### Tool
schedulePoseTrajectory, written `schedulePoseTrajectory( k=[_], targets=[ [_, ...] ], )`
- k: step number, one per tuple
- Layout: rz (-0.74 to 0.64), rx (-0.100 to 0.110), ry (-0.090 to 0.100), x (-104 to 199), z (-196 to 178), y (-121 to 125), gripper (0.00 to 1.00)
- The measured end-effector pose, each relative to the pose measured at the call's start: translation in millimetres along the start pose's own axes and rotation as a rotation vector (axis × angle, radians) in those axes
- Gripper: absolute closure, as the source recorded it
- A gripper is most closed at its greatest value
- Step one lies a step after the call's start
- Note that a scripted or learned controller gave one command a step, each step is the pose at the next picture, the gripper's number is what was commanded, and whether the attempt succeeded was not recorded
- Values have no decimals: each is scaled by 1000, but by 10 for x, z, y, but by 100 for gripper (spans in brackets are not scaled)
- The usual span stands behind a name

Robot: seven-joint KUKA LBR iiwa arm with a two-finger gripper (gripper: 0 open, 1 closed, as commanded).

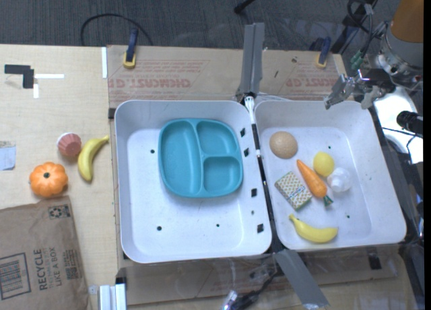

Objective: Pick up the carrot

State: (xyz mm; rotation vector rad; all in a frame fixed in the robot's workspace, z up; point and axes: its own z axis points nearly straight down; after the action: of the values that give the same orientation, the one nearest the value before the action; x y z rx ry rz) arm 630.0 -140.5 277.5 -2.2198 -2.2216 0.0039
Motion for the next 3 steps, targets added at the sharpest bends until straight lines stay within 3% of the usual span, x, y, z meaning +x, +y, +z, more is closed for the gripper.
schedulePoseTrajectory(
  k=[1, 2, 3],
  targets=[
    [186, 2, 1, 74, 1161, -820, 0],
    [-34, -1, 1, -32, 1866, -983, 0],
    [-31, -1, 1, -41, 1776, -983, 100]
  ],
)
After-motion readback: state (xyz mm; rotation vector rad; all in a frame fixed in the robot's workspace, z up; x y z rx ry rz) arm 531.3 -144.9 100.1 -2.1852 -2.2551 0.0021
